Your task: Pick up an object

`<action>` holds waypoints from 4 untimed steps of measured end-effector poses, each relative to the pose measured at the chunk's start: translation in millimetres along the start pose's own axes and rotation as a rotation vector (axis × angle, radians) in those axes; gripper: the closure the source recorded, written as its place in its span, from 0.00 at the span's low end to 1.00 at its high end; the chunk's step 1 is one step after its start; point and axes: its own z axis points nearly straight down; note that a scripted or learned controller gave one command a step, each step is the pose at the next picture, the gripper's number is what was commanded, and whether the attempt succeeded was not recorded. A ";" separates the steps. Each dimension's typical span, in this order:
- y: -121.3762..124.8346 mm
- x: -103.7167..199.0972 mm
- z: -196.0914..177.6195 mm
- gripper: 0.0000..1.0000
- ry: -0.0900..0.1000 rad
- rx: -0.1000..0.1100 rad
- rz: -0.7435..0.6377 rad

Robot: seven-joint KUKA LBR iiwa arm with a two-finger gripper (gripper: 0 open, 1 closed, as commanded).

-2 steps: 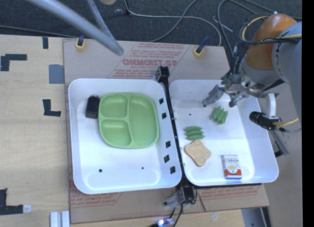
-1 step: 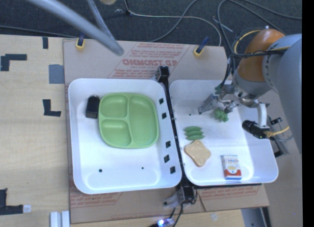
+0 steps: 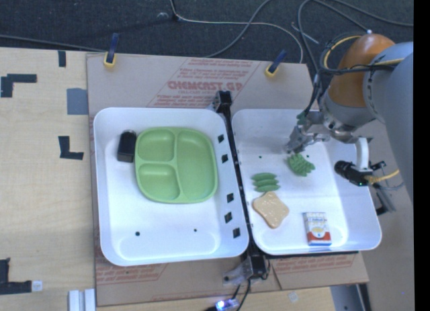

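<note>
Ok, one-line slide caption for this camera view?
Claw hovering over a green toy in the right bin; green tray in the left bin.

bins (image 3: 107,189): glossy white plastic | plate (image 3: 177,165): matt green plastic | bench (image 3: 40,189): pale wood

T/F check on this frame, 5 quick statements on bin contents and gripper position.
1. The green divided plate lies in the left bin. True.
2. A black block lies on the plate's right side. False: it lies against the plate's left edge.
3. The toast slice lies in the right bin. True.
4. The small red and white box lies in the left bin. False: it lies near the right bin's front edge.
5. The gripper is over the right bin, just above a leafy green item. True.
</note>
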 end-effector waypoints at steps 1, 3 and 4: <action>10.4 -2.8 -49.0 1.00 0.003 0.002 0.002; 15.2 -1.6 -138.9 1.00 0.003 0.002 0.002; 4.4 54.9 -141.4 1.00 0.004 0.007 -0.002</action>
